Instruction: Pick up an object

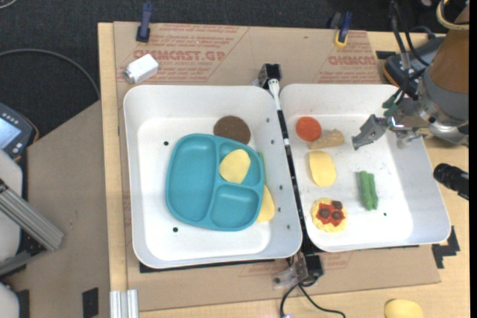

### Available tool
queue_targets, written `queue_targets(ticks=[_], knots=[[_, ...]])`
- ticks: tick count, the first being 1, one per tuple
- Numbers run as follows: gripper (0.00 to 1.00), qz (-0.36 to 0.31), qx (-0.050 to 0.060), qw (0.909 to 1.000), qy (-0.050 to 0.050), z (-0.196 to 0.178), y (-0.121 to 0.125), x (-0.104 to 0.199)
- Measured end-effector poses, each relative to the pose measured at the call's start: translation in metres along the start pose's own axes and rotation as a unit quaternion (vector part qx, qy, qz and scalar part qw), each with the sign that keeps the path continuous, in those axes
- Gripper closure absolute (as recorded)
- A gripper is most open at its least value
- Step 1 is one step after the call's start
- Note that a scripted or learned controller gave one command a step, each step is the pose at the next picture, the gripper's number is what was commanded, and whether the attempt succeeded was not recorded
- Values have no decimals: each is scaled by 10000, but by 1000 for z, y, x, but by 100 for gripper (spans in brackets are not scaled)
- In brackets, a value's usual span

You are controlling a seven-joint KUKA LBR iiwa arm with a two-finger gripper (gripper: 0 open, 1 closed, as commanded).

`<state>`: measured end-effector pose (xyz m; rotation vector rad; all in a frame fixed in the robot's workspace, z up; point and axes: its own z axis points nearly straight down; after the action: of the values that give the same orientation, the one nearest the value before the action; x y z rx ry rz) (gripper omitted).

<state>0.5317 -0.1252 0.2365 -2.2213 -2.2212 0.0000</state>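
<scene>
The right bin (417, 231) holds a red tomato (308, 128), a tan piece (332, 138) touching it, a yellow slab (323, 168), a green pod (367, 190) and a small pizza (329, 214). My gripper (384, 135) hangs over the upper right part of this bin, right of the tan piece and above the green pod. It is open, with one dark finger (365, 132) pointing left toward the tan piece and nothing between the fingers. The grey arm with its orange band (451, 71) enters from the right.
The left bin (141, 160) holds a teal divided plate (201, 182) with a yellow piece (235, 165) on it, a brown disc (232, 128) behind it and another yellow piece (267, 206) at its right edge. A black divider (282, 138) runs between the bins.
</scene>
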Motion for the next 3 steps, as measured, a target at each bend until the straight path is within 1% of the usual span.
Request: queue_targets(ticks=[1, 2, 3], knots=[[0, -3, -81, 10000, -16, -133, -45, 1], [100, -7, -30, 10000, -13, -136, -44, 2], [100, -47, -38, 10000, 4, -170, -52, 83]])
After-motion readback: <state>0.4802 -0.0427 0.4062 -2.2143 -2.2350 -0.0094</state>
